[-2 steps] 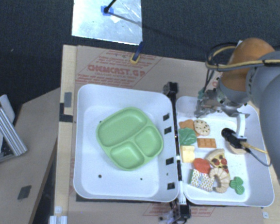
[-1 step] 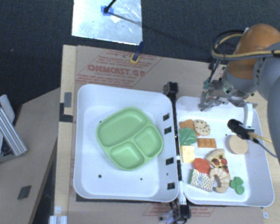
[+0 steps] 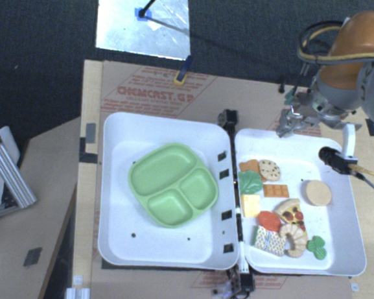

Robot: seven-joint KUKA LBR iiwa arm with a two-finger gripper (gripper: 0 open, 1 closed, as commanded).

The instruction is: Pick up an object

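My gripper (image 3: 288, 125) hangs over the far rim of the right bin (image 3: 353, 225), above and behind the toy food. Nothing shows between its fingers. In the right bin lie a chocolate-chip cookie (image 3: 270, 170), a brown cracker (image 3: 249, 166), a green lettuce leaf (image 3: 250, 182), an orange wafer (image 3: 276, 190), a tan round disc (image 3: 316, 193), a yellow cheese square (image 3: 251, 205), a pizza slice (image 3: 290, 212), a red tomato piece (image 3: 270, 220), a shrimp (image 3: 294, 238), a patterned sandwich block (image 3: 269, 241) and a green broccoli piece (image 3: 318, 247).
The left bin (image 3: 117, 172) holds a green divided plate (image 3: 173, 184). A black hinge strip (image 3: 232, 188) runs between the two bins. Cardboard (image 3: 153, 90) lies under the bins, and a shiny foil sheet (image 3: 144, 18) sits beyond the bench.
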